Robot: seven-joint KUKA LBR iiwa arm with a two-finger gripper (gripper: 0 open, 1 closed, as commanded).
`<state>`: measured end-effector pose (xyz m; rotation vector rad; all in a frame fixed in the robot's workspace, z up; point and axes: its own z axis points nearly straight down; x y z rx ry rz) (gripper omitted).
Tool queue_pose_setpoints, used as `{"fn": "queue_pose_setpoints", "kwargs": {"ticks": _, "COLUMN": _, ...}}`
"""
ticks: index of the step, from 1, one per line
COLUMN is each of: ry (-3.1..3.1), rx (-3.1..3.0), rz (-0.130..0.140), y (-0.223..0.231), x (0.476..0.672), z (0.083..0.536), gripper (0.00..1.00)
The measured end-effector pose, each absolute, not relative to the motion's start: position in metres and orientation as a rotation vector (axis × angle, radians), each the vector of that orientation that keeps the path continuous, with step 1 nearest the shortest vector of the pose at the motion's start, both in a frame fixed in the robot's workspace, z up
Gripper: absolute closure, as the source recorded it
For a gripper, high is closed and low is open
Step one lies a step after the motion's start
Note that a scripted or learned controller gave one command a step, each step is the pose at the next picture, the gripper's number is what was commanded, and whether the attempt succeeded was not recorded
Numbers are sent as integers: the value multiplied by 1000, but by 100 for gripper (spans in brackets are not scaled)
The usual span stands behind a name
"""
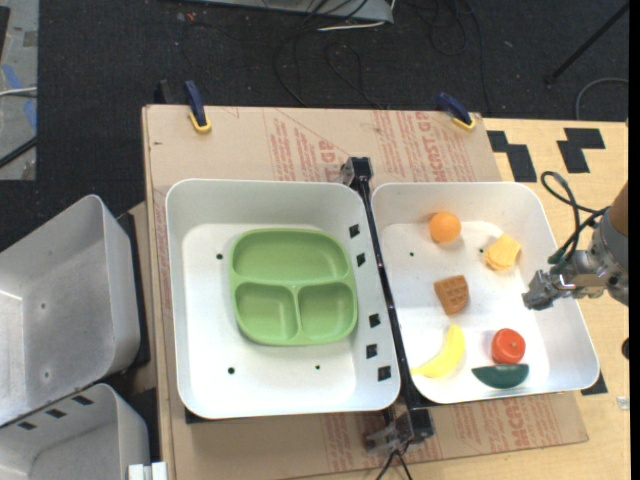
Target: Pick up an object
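Note:
The right bin (560,268) holds several toy foods: an orange ball (445,227), a yellow wedge (503,253), a brown waffle-like block (452,293), a yellow banana (444,353), a red tomato (508,345) and a dark green piece (500,375). My gripper (545,291) reaches in over the bin's right rim, to the right of the brown block and below the yellow wedge, above the tomato. No object sits between its fingers that I can make out.
The left bin (190,268) holds a green three-compartment tray (295,285). A dark divider with clips (375,268) runs between the bins. Grey tubs (60,298) stand off the bench at the left. Cables hang by the arm at the right.

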<state>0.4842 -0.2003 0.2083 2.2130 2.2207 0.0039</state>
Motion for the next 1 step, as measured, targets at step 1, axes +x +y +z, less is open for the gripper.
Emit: {"fn": "queue_pose_setpoints", "kwargs": {"ticks": 1, "ry": 2222, "rx": 2212, "rz": 3, "y": -201, "x": 486, "z": 254, "gripper": 100}}
